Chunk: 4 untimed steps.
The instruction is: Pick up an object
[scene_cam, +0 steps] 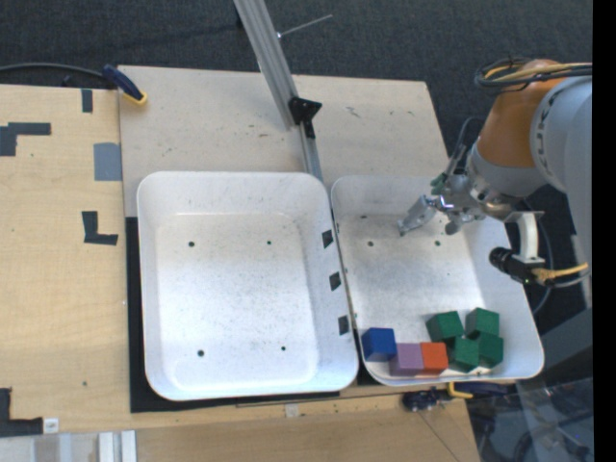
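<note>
Several small blocks lie along the near edge of the right bin [404, 277]: a blue block [378, 343], a purple block [409, 357], an orange block [434, 356] and green blocks [469, 336] bunched at the near right corner. My gripper [420, 218] hangs over the far part of the right bin, well away from the blocks, its fingers pointing left and down. Nothing shows between them. The fingers are small and blurred against the white bin.
The left bin [236, 282] sits beside the right one, sharing a raised middle rim [337, 268]. A slanted metal bar [274, 61] runs from the top down to the bins' far junction. A blue and yellow tool [125, 83] lies on the bench at far left.
</note>
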### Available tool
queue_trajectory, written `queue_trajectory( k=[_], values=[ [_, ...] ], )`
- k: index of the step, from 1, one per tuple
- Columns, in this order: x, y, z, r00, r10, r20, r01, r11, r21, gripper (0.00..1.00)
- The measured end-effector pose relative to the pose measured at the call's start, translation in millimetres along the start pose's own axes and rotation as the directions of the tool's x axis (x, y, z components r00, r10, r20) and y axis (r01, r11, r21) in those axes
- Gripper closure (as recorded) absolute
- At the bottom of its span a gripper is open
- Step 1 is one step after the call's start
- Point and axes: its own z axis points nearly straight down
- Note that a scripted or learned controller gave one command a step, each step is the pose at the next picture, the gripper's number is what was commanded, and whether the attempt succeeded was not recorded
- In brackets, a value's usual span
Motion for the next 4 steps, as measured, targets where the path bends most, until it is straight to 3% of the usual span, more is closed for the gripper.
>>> queue_trajectory(
  k=[1,2,4],
  values=[
    [1.0,-1.0,44.8,1.000,0.000,0.001,0.000,1.000,-0.002,0.00],
    [1.6,0.3,31.9,1.000,-0.002,0.001,0.002,1.000,-0.006,1.00],
    [2.3,3.4,-54.3,1.000,-0.001,0.001,0.001,1.000,-0.012,1.00]
  ],
)
